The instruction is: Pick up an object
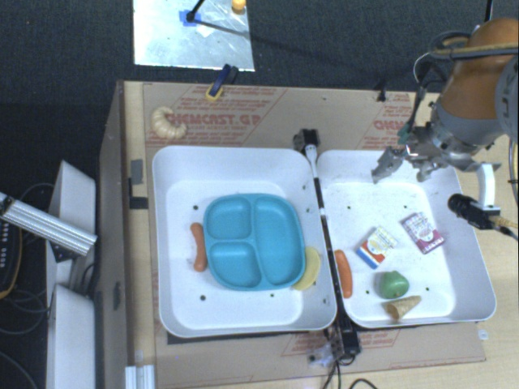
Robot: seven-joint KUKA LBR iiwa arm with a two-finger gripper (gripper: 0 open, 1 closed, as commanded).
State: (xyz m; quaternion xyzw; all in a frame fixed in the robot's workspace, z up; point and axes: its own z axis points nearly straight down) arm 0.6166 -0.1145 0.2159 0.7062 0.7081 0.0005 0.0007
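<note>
A shiny sheet (pixel 193 23) lies on the dark floor beyond the tabletop (pixel 243 116) — a small orange ball (pixel 238 4) and blue tape (pixel 190 18) on it. On the tabletop's cardboard rest a pale curled piece (pixel 166 121) and a blue-and-yellow clip (pixel 220 82) — well apart.

Even overhead light is washing my white bins (pixel 243 162) bright — shadows are staying faint, detail is looking slightly soft and grainy.
</note>
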